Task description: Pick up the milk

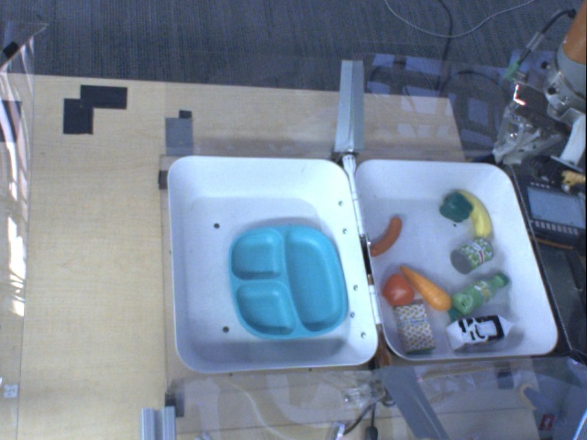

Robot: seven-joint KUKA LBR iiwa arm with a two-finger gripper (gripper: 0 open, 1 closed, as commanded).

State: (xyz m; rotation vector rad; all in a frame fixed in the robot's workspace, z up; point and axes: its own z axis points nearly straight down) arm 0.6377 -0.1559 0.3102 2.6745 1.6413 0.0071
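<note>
The milk (479, 330), a small white carton with black markings, lies on its side in the near right corner of the right bin (526, 211), close to the bin's front wall. You have neighbours crowding it: a green bottle (480, 292) lies tilted just above it, nearly touching, and a patterned box (415, 326) sits just to its left. Beyond the box you see a red tomato (396, 289) with an orange carrot (426, 287) lying slantwise against it. Further back in the same bin are a grey can (472, 254), a yellow banana (478, 213) with a dark green item (455, 206) pressed against it, and a red sausage (386, 235) near the bin's left wall. From above, the milk's upper face looks uncovered; the green bottle is the closest thing on its far side.

The left bin (188, 273) carries a blue divided tray (288, 280) in its middle.

The arm (570, 62) sits at the upper right of the view, outside the right bin and beyond its far right corner, well apart from the milk. The end effector (525, 140) hangs there over the counter edge; you cannot tell how far it is open, and nothing is visibly held in it.
</note>
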